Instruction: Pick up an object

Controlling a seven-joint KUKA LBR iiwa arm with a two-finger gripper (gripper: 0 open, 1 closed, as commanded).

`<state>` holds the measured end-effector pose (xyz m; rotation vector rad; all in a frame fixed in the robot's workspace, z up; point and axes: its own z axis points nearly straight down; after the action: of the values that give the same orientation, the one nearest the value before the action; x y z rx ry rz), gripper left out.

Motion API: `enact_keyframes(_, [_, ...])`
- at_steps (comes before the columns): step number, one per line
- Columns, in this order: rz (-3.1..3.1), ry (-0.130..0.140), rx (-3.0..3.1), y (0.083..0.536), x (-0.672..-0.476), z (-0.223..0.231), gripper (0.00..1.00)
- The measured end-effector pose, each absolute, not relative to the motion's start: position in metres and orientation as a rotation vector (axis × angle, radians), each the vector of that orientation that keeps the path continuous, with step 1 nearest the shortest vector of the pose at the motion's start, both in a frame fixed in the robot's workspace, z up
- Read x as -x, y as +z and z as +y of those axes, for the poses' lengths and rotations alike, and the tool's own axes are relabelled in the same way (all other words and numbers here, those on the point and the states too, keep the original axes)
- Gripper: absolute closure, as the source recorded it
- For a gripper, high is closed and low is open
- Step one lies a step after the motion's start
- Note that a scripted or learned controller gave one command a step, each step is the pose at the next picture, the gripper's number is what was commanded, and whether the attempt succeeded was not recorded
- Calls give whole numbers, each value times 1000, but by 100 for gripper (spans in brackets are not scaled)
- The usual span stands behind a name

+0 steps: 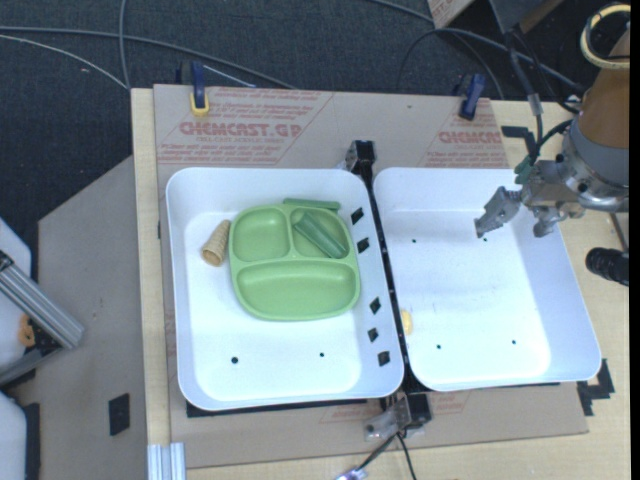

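From the overhead camera, your hand (515, 216) hangs over the right bin's (500, 353) far right corner, fingers spread wide, holding nothing. You're at the approach step: the plate (290, 278), cone (214, 243) and green piece (322, 234) sit in the left bin (270, 368), so cross over and descend.

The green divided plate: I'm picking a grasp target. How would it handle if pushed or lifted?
The green divided plate looks like rigid moulded plastic, so probably stiff and light. It sits flat and wide, so it would likely slide, not tip. Its low rim may resist pinching.
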<state>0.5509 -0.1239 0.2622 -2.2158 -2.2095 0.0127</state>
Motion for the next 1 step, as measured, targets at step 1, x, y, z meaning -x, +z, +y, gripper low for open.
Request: enact_keyframes(1, [-2221, 0, 2220, 269, -553, -124, 0])
